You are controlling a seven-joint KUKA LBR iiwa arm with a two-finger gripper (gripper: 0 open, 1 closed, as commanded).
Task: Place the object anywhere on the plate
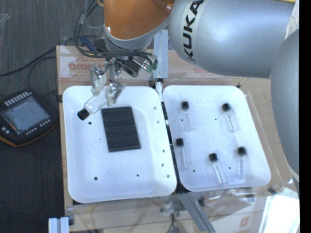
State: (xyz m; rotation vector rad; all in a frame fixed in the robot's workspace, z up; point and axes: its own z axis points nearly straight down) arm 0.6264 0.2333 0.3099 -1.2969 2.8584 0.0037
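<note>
Five small clear vials with black caps [214,168] lie in the right bin [252,130], one dark ribbed plate [120,128] lies in the left bin [82,178], and farther back the gripper [107,89] pinches a sixth vial [91,106] (tilted, beside the plate's far corner).

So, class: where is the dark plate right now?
The dark plate lies flat in the left bin, toward its upper middle, just below and right of the vial at the end effector.
</note>
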